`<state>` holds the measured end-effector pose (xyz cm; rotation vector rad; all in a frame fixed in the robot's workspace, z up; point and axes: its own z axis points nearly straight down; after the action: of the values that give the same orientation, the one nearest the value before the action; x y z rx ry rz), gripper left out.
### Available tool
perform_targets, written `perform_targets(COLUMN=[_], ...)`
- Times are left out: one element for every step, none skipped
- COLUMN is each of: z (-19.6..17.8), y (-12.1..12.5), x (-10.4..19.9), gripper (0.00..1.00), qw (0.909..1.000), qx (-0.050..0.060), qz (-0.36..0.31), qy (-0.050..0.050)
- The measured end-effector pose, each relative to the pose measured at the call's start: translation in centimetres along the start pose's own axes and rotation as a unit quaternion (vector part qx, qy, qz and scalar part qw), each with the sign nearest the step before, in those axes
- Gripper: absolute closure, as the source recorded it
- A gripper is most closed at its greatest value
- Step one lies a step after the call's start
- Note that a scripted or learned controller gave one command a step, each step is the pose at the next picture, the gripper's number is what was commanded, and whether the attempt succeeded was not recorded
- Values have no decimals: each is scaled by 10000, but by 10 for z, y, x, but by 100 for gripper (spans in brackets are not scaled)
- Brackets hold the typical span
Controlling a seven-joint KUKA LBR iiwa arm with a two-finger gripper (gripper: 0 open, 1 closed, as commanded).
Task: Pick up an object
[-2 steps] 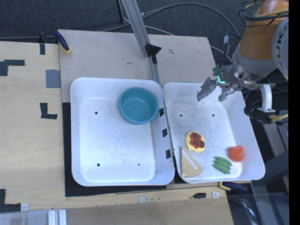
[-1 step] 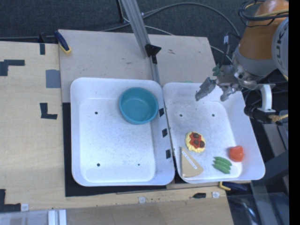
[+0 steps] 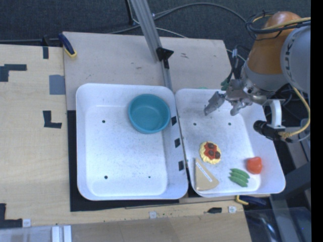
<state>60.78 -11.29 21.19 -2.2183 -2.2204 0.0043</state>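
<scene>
Red and yellow, a small round toy (image 3: 210, 152) lies in the lower middle of the right bin (image 3: 262, 185), with a beige wedge (image 3: 204, 176) below it, a green pod (image 3: 239, 177) and an orange-red lump (image 3: 254, 165) toward the lower right. Above, the gripper (image 3: 224, 105) hangs with fingers spread, holding nothing. A blue bowl (image 3: 149, 113) sits in the left bin (image 3: 96, 135).

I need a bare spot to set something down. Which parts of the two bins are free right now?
Left bin: all free below and left of the blue bowl. Right bin: a bare middle strip between the end effector and the pizza toy. Its near end is crowded: pizza toy, sandwich wedge, green pods, red piece.
</scene>
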Motion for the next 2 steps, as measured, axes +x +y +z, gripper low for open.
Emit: perform_targets(z=[49, 98], y=[-10, -16], x=[3, 11], gripper=[0, 0], qw=[10000, 10000], qx=[3, 2], qz=[2, 2], qy=[1, 2])
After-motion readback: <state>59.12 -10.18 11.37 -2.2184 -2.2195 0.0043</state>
